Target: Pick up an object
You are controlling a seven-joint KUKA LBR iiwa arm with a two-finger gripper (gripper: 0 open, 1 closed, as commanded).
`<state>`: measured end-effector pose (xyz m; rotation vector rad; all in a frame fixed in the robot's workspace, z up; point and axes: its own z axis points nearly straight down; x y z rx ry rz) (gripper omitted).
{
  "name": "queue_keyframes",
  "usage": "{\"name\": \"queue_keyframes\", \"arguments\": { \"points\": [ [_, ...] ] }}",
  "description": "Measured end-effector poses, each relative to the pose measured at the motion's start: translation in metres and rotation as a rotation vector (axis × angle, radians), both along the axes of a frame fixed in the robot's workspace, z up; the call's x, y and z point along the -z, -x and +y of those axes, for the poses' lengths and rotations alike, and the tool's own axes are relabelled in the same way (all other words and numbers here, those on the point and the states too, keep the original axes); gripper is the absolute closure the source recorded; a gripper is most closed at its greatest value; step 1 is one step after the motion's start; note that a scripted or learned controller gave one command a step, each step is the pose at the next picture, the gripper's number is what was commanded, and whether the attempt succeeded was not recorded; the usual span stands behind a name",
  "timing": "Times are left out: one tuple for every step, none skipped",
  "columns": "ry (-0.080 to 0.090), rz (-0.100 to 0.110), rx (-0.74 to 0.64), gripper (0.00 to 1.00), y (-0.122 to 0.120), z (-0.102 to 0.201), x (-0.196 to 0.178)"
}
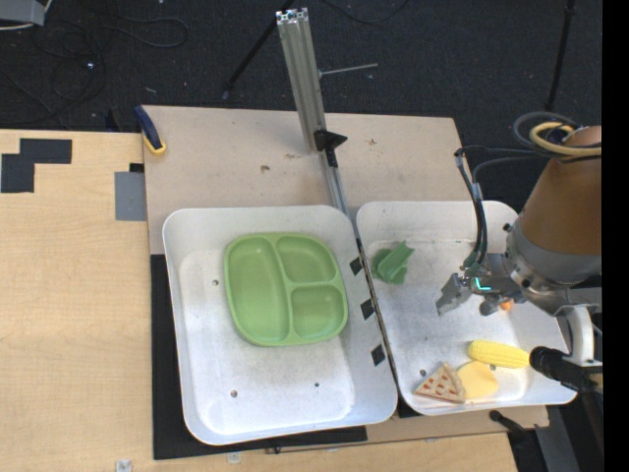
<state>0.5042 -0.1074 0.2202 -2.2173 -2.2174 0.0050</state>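
Gripper (470, 299) hovers over the right bin (423, 386), fingers apart, holding nothing; green toy (393, 262) lies to its left.

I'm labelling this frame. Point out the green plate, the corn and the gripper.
green plate (286, 289): camera view, central divider.
corn (498, 354): camera view, middle of the cob.
gripper (472, 298): camera view, between the fingertips.

Right bin (432, 226): you get open floor through middle and along left side, between green toy (393, 262) up top and food cluster at near edge. Corn cob (499, 354), yellow piece (480, 382), pizza slice (440, 385) crowd near-right corner, touching or nearly so. Gripper (470, 296) over right side. Left bin (197, 264): green divided plate (286, 289) takes centre; bare floor below and left. Metal post (305, 77) rises behind bin divide.
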Motion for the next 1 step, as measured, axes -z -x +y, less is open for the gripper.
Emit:
{"name": "queue_keyframes", "arguments": {
  "points": [
    [0.0, -0.002, 0.0, 0.0, -0.0005, -0.0001, -0.0009]
  ]
}}
